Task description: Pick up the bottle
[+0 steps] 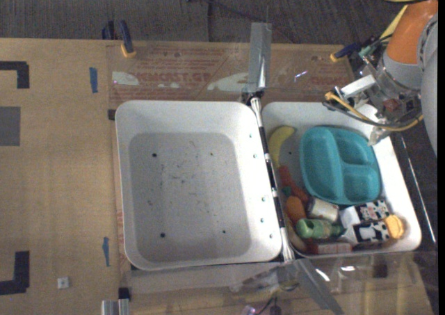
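readable text: none anywhere on the bench or in either bin
clear strip behind the bins: faint reddish print across it, too blurred to read
black-and-white carton in the right bin: cow-patch pattern, no letters legible
green bottle in the right bin: label too small to read
left bin: a few dark specks on the floor, no writing
bench board: black corner marks and blue tape bits, no characters or numbers
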Controlling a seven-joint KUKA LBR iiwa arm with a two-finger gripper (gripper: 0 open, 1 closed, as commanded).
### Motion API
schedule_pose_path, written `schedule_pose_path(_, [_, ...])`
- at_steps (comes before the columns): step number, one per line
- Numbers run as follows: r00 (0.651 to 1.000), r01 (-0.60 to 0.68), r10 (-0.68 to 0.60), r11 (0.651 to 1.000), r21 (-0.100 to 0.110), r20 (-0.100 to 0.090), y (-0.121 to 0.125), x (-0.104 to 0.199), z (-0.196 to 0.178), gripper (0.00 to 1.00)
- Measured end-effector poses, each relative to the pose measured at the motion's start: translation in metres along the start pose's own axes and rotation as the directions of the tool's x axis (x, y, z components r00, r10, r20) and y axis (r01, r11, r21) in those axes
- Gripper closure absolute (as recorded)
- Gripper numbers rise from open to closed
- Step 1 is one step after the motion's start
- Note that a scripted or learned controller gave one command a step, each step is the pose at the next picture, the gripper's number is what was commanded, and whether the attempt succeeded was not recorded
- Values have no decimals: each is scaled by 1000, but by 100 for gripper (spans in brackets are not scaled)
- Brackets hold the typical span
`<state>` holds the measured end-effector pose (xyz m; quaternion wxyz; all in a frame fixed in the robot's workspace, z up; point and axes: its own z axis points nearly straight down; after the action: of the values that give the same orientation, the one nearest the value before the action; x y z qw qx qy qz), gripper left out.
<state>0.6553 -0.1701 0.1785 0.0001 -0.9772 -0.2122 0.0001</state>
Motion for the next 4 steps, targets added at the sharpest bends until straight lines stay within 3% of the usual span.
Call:
schedule_pose_path(1, [999,-49,48,999,-13,-19,-10,-21,62,0])
schedule_pose_path(2, [997,-75,75,997,-9,-14,8,-8,85,0])
schedule_pose_path(3, [999,30,-31,999,-19,-35,-3,-65,78,0])
schedule_pose_path(4, [994,-113,113,994,-5,-3,-11,11,86,0])
